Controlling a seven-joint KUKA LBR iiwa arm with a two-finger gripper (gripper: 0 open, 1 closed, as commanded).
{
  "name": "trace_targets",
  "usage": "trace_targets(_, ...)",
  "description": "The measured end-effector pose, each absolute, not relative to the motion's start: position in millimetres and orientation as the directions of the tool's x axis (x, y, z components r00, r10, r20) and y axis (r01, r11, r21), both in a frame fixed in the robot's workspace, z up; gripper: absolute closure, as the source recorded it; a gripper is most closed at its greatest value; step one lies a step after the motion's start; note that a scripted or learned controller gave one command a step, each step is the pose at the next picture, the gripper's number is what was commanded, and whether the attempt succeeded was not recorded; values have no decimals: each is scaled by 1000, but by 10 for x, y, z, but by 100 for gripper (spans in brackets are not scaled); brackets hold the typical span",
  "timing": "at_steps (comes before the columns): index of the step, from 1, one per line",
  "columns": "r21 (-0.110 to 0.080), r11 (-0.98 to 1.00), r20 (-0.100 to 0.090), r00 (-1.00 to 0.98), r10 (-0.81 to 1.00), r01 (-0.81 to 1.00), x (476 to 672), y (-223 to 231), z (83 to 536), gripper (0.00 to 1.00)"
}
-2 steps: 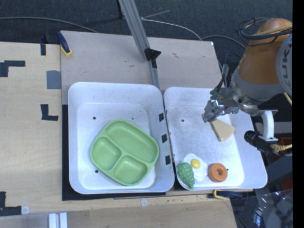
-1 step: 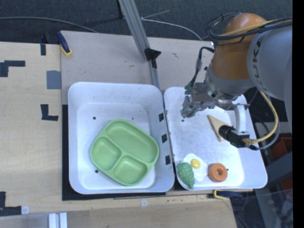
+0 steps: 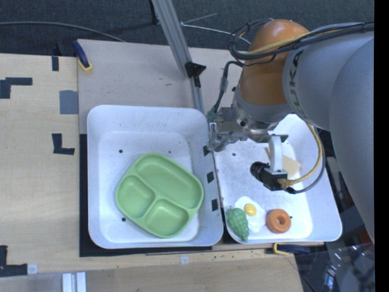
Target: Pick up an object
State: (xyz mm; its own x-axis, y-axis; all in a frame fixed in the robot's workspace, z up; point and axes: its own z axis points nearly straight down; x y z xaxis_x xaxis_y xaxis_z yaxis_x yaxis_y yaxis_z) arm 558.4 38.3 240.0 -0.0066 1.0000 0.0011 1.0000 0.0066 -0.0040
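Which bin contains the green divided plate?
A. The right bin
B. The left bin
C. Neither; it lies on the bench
B: the green divided plate lies inside the left bin, while the right bin holds the small food items.

1. The shallow white left bin (image 3: 103,132) has a few dark specks on its floor.
2. The light green three-compartment plastic plate (image 3: 159,194) is one plain green.
3. The flat white fried egg toy (image 3: 250,212) has a yellow yolk.
4. The small bumpy green vegetable toy (image 3: 238,224) is dark green, possibly broccoli.
5. The round orange doughnut-shaped toy (image 3: 279,221) is plain orange.
6. The grey robot arm (image 3: 340,84) carries an orange band (image 3: 270,66).
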Motion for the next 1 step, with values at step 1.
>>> trace_targets(1, -1, 6, 1, -6, 1000, 1000, 5760, 818, 2416, 100)
